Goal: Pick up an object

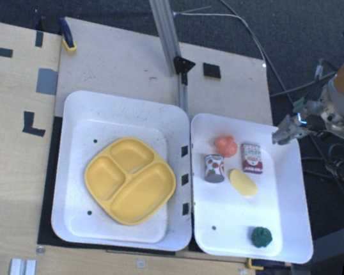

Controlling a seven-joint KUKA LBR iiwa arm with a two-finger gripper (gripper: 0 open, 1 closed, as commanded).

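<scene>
Arm parked at the right bin's far corner, nothing picked yet.

From the overhead camera we see the gripper [283,136] hanging over the upper right rim of the right bin [291,204], and we judge it sits there as a waiting pose, off to the side so the contents stay open to the camera; how its tool is set we cannot tell at this size, and nothing shows in its grasp. The pickable things lie in that bin, to the gripper's left and toward us: a pink lump [226,145], a red packet [252,158], a small can [214,168] and a yellow lemon-shaped piece [243,182] cluster near one another, while a green ball [262,236] lies well apart near the front corner. The packet is nearest the gripper. The left bin [69,150] holds a yellow divided plate [129,180].
</scene>
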